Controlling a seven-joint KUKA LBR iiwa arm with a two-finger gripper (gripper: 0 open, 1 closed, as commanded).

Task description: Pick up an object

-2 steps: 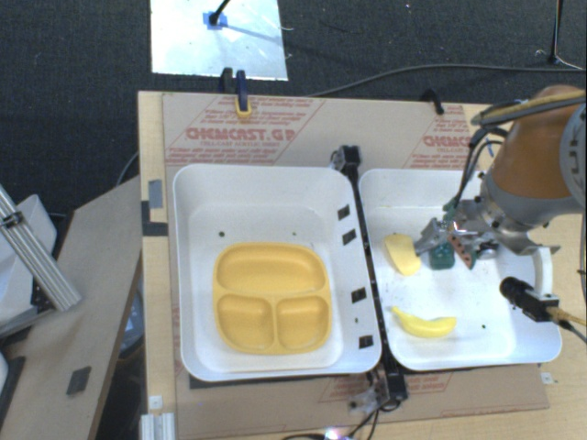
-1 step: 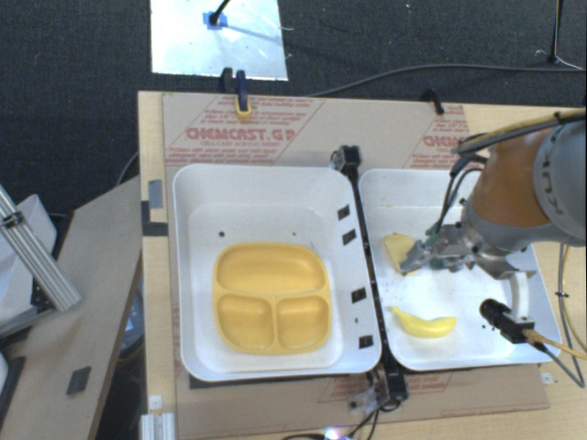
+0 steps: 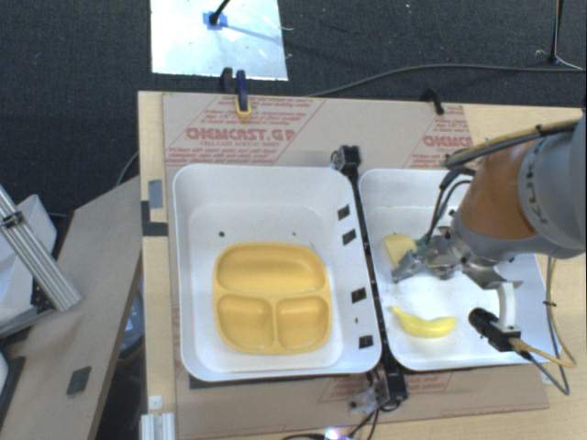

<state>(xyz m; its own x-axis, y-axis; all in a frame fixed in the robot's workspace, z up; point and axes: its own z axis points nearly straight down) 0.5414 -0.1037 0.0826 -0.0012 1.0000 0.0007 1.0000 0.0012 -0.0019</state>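
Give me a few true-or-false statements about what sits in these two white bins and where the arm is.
1. A yellow plastic tray with three compartments lies in the left white bin. True.
2. A yellow banana lies in the right white bin. True.
3. The banana lies inside the tray. False: it lies on the right bin's floor, near the front edge.
4. The two-finger gripper is over the left bin. False: it is over the right bin, beside a pale yellow chunk.
5. The banana is between the gripper's fingers. False: it lies apart from the gripper, nearer the front.
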